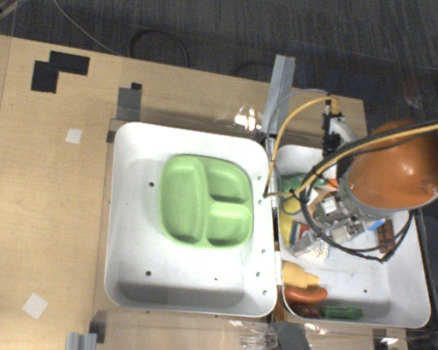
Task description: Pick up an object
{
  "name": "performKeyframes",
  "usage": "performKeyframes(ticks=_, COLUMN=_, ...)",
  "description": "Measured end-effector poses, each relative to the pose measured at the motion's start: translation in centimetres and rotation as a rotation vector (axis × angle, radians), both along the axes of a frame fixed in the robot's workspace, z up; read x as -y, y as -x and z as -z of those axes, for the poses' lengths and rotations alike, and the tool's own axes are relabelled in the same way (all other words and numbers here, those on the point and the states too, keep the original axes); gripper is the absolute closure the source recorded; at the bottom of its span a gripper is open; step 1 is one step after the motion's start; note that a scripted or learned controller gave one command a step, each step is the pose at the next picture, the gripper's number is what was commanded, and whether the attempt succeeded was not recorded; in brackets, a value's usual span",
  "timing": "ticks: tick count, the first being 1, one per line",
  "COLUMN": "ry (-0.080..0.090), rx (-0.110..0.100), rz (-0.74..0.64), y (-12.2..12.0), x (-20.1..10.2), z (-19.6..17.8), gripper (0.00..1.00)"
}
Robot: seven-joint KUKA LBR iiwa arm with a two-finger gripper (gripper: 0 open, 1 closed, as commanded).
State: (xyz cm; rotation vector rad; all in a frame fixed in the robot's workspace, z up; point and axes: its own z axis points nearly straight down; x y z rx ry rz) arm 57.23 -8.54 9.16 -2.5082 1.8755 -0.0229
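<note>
The arm's orange band [393, 174] hangs over the right bin [407, 288], and the gripper [326, 221] below it is down among the objects in the bin's left half. Its wrist and cables cover the fingertips. Under and beside it lie a striped red, white and blue item [300, 234] and something green [290, 188]. Toward the bin's front edge rest a yellow-orange piece [300, 276], a dark red sausage-shaped piece [307, 294] and a green pod-shaped piece [342, 311].
The left bin [130, 223] holds a light green divided tray [205, 200] with three compartments. A grey post [279, 90] stands behind the wall between the bins. Yellow and black cables [304, 125] loop from the arm over the right bin's back.
</note>
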Motion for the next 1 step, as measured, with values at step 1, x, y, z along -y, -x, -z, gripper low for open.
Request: performKeyframes(ticks=1, ry=-0.003, rx=0.004, rz=0.092, y=0.99, x=0.03, z=-0.05, gripper=0.00)
